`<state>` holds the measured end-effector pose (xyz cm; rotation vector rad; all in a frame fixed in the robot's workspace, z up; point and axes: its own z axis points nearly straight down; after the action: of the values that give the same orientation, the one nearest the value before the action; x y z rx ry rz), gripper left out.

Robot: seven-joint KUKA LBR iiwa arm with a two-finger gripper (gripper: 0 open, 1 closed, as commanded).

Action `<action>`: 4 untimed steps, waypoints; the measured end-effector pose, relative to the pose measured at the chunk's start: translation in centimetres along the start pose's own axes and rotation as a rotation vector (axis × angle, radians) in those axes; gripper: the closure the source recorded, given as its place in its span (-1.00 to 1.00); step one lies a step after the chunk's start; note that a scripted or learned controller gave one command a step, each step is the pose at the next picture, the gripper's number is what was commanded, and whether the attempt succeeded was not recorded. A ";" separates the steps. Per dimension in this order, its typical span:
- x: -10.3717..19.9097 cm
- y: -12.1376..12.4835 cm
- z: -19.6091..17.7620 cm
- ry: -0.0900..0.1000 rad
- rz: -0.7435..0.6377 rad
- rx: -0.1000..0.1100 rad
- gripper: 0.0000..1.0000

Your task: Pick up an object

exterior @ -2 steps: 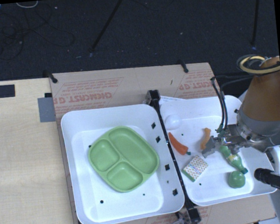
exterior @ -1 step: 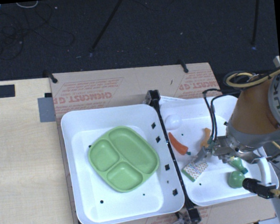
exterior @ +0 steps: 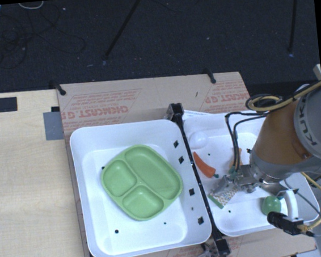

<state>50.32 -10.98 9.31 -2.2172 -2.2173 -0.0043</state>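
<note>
Two shallow white bins sit side by side on a cardboard sheet [exterior: 146,98], which lies on the pale wooden bench [exterior: 25,196].

Left bin [exterior: 95,240]: one light green plastic divided plate [exterior: 141,182], three compartments, lying near the bin's middle and turned at a slant to the walls. Well apart from every wall.

Right bin [exterior: 228,226]: along its left edge, a slim orange carrot-shaped piece [exterior: 203,165]. Just below it, toward the bin's middle, a small flat speckled packet with a green edge [exterior: 222,193]. Near the bottom-right corner, a small round green object [exterior: 270,204].

The grey arm with its orange band [exterior: 281,138] reaches in over the right bin. The gripper [exterior: 238,178] sits at the packet's right end, touching or nearly so. Whether it is spread or pressed together cannot be told from this angle, and nothing is visibly pinched.

Judgement: the step in hand is closing on the packet. It lies flat and thin, so a grasp likely needs to go low to the bin floor and catch an edge. The carrot piece is near; keep clear of it. Lift straight and slowly, and check the packet comes up.
</note>
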 end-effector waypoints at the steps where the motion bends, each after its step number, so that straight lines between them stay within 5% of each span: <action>1: -0.3 0.2 -1.4 -0.007 0.006 -0.011 1.00; 4: -1.2 0.5 -16.6 -0.006 -0.001 -0.002 1.00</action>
<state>50.83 -12.30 25.87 -2.2204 -2.2221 0.0004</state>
